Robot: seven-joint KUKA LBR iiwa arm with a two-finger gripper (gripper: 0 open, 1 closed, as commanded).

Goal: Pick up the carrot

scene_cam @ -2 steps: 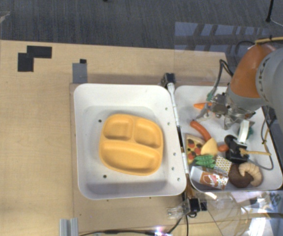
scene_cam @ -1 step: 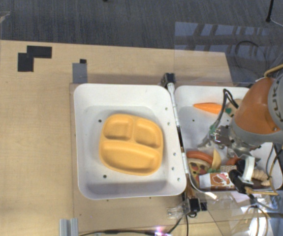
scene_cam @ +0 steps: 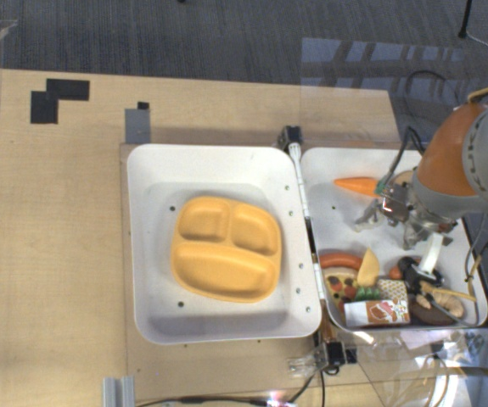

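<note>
Table [scene_cam: 74,227]: pale wood carrying two white bins side by side, with dark carpet beyond its far edge; it sets everything at my reach from the right.
Camera view, carrot [scene_cam: 356,185]: it lies flat at the far end of the right bin [scene_cam: 339,223], pointed tip towards the left bin and thick end towards me. White floor shows around it, so I judge it easy to close on.
Fingers [scene_cam: 390,223]: just beside the carrot, off its thick end and slightly nearer the camera. They stand apart with nothing between them, and I cannot tell whether they touch the carrot.
Arm [scene_cam: 447,164]: the orange band sits behind the carrot's thick end, leaning in over the bin's right wall.
Clutter: a red sausage [scene_cam: 339,259], a yellow wedge [scene_cam: 368,266] and a printed carton [scene_cam: 379,310] sit well apart from the carrot at the bin's near end, crowded together, so I expect no snagging there.
Left bin [scene_cam: 142,227]: left of the carrot's tip, across the black divider bar [scene_cam: 299,185], holding a yellow compartment tray [scene_cam: 227,247] that plays no part in this pick.
Step in hand: the carrot is not yet gripped; I judge I must shift towards it and straddle its thick end before closing.
Risk: closing from here may only nudge the thick end, since the body tapers.
</note>
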